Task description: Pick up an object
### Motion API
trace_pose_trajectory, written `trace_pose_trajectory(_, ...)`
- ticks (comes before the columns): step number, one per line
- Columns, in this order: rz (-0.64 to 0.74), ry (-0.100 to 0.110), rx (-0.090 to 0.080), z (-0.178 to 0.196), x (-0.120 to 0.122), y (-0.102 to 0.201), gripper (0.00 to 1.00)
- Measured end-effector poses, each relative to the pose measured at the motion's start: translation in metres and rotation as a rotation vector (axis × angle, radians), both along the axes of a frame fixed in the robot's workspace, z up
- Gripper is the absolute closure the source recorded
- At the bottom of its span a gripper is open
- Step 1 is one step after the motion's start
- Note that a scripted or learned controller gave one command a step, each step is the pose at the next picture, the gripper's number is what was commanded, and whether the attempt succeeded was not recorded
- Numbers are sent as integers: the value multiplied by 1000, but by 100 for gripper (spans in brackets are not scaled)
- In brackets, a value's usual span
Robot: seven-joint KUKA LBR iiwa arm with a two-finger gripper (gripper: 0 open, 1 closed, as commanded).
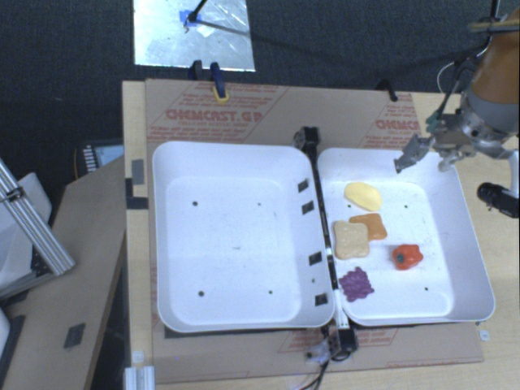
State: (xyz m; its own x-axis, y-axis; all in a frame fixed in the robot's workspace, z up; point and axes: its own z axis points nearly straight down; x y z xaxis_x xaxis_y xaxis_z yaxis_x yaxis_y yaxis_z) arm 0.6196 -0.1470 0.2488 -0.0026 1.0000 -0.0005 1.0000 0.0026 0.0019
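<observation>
The right bin (455, 218) holds a yellow lemon-shaped piece (362, 194), an orange slab (371, 224), a tan bread slice (351, 240), a red tomato-like piece (407, 256) and a purple grape cluster (356, 283). My gripper (426, 158) hangs over the bin's far edge, up and to the right of the yellow piece. Its two fingers are spread apart, one finger (405, 158) to the left and the other at the right, with nothing between them.
The left bin (171, 177) sits beside the right one, joined by a black-clipped divider (318, 218). Both rest on a cardboard sheet (244, 108). A shiny metal plate (193, 21) lies at the back. An aluminium frame (28, 226) stands at the left.
</observation>
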Motion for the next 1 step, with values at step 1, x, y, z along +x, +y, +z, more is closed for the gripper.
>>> trace_pose_trajectory(1, -2, 8, 3, -61, -50, 18, 0)
